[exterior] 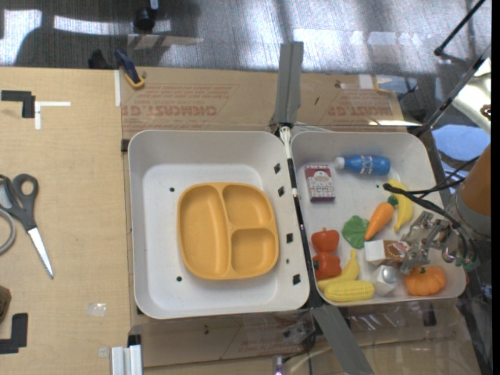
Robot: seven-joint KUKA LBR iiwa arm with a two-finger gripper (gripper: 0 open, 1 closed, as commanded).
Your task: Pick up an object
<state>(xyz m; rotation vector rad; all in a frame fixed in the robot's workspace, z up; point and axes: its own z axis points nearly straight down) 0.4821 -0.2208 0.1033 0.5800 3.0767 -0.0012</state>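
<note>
Front of right bin: corn cob [349, 291], small pumpkin [426, 280] and a silvery little thing [384, 279] sit along the near wall of the right bin [373, 140].
Jaws: the gripper [428, 239] hangs low over the right side, just above the pumpkin; honestly can't tell whether it's grabbed anything.
Middle: two red tomatoes [326, 252], carrot [378, 218], banana [403, 208].
Back: red box [319, 183] and blue bottle [365, 164].
Left bin: yellow divided plate [228, 230] in the left bin [148, 209].
Table: scissors [30, 219] far left.
</note>
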